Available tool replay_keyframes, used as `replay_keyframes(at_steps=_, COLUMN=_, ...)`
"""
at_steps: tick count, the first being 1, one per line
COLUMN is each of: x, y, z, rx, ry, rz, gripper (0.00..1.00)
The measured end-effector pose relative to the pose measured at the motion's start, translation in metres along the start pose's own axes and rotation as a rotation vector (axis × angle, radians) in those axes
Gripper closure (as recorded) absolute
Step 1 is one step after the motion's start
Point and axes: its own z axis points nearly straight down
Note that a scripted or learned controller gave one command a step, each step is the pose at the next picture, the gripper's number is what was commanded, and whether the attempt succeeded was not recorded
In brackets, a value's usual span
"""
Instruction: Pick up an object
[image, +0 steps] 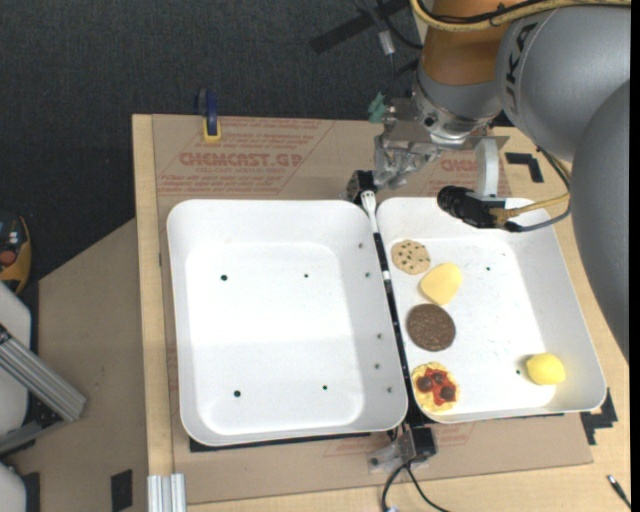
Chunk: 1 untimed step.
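Observation:
The right white bin (574, 322) holds several small food items. A chocolate-chip cookie (410, 256) lies near its back left. Just in front of it sit a pale yellow piece (441, 284) and then a dark brown round cookie (431, 327). A small pizza-like piece with red topping (436, 388) rests at the front left corner, and a yellow lemon (545, 369) at the front right. My gripper (397, 172) hangs over the bin's back left corner, above and behind the cookie. I see nothing held in it.
The left white bin (270, 320) stands beside the right one, their rims touching along the middle. A blue clamp (209, 112) sits on the board's back left edge. The grey arm fills the upper right.

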Motion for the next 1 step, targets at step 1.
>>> replay_keyframes(at_steps=1, x=0.0714, y=0.0013, z=-0.0728, rx=-0.015, ry=0.001, rz=-0.002, gripper=1.00)
